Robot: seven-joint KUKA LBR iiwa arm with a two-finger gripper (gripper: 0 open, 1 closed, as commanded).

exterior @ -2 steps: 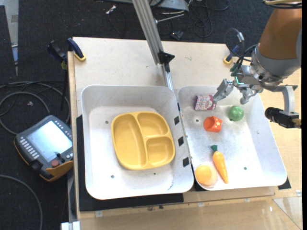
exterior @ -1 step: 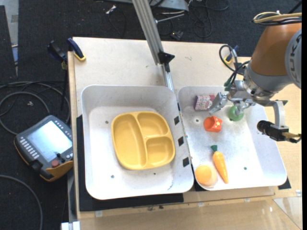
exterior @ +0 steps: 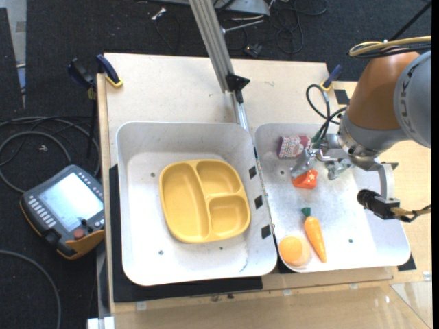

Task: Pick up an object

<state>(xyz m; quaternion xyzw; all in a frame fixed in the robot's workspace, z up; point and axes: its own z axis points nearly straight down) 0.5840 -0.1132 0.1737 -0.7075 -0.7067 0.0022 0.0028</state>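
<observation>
Right now the arm reaches in over the right-hand bin (exterior: 384, 249), its gripper (exterior: 312, 164) lowered above a small red-orange object (exterior: 305, 179) that lies toward the bin's back half, near the tabletop's rear right area. One slim silver finger slants down at the object's left and the object sits just beneath the gripper's tip, touching or very nearly so. Whether the fingers are apart, together, or clamped on it I cannot tell; the wrist hides the pads.

Just behind the red-orange object lies a pink patterned packet (exterior: 293, 145), close enough that a wide approach might nudge it. Well apart, toward the bin's front edge, a toy carrot (exterior: 314, 236) lies beside a round orange fruit (exterior: 295, 249); these two touch or nearly touch, which probably makes them the harder pick. That spacing likely explains the choice of target: the red-orange piece offers room on its open side.

The left bin (exterior: 137, 184) carries a yellow divided plate (exterior: 204, 200), lying flat near its centre, out of the arm's way.

By my judgement the grasp is being attempted, and the lift is not yet done.
</observation>
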